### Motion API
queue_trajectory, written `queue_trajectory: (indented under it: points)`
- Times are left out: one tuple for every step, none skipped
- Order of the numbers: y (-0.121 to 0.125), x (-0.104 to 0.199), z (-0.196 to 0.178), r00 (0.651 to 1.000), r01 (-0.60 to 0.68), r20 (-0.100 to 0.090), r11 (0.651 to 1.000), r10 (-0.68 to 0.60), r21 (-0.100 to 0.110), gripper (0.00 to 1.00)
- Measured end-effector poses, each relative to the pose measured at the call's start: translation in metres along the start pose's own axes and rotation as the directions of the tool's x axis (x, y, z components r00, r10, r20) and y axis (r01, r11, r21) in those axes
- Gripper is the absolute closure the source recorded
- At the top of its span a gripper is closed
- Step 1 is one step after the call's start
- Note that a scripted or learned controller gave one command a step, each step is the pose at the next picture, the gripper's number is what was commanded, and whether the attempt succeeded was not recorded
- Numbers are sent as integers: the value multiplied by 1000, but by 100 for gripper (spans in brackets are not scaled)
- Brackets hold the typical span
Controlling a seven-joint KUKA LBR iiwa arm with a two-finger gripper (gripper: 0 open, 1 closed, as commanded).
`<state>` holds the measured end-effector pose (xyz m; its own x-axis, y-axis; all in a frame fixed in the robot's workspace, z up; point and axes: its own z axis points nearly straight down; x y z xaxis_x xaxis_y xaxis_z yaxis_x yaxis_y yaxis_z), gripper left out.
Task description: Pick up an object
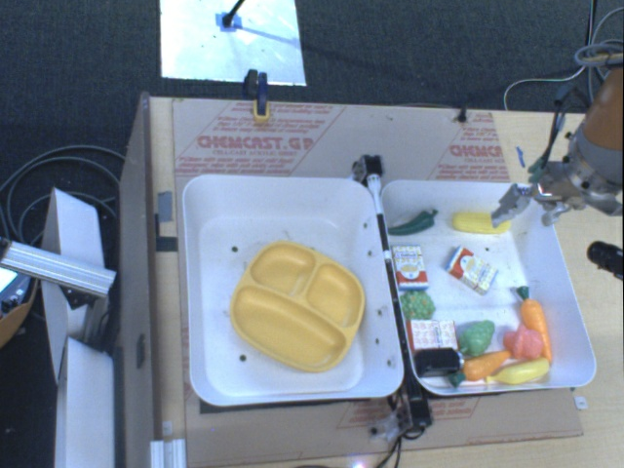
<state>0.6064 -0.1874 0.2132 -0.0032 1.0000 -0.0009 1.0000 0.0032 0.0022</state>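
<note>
The right bin [565, 261] holds several toy foods. A yellow piece [476, 223] lies at its far side, beside a green pepper [412, 223]. Two small red-and-white boxes [409, 266] [472, 269] lie mid-bin, with a broccoli [417, 304] below the left one. A third box [432, 334], a green lump [476, 337], a carrot [534, 322], a pink piece [525, 344], an orange piece [485, 365], a yellow banana [522, 371] and a black item [438, 362] crowd the near end. My gripper [529, 210] hangs over the bin's far right corner, just right of the yellow piece, open with nothing between its fingers.
The left bin [210, 261] holds a yellow divided plate [297, 305]. A clamp [369, 170] sits where the two bins meet at the far side. Cables and white boxes lie off the bench at the left.
</note>
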Motion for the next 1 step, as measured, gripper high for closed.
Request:
queue_trajectory:
  points:
    - [4,23,60,1000,3,-2,1000,-3,4,0]
